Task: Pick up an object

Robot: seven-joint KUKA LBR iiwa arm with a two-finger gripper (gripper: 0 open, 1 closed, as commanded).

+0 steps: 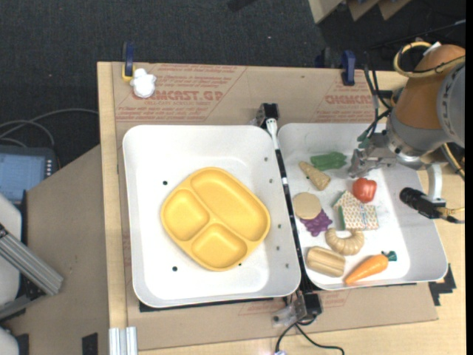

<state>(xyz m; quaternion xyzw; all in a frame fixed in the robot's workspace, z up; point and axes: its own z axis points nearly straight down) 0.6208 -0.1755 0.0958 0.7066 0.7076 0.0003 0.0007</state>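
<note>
Currently the arm [425, 98] reaches in from the right over the right bin [421, 268], with the gripper [364, 161] low above the toy food, at the bin's upper middle. We judge the step in hand to be the approach for a pick: nothing is seen between the fingers, so no grasp yet.

Gripper: it sits just above the tomato [363, 190], close to touching it; the green piece [328, 160] lies just to its left. From this slanted view we cannot tell how far apart the fingers stand, nor whether they touch the tomato.

Candidates, all in the right bin: tomato, green piece, cone [315, 175], purple piece [311, 214], patterned block [360, 216], croissant [344, 240], bread roll [326, 261], carrot [367, 267]. The left bin [140, 198] carries a yellow tray [214, 217].

Next move, in our judgement: descend straight onto the tomato and close on it. The tomato is round and may roll or squirt out; the patterned block touches it from below and could crowd one finger.
</note>
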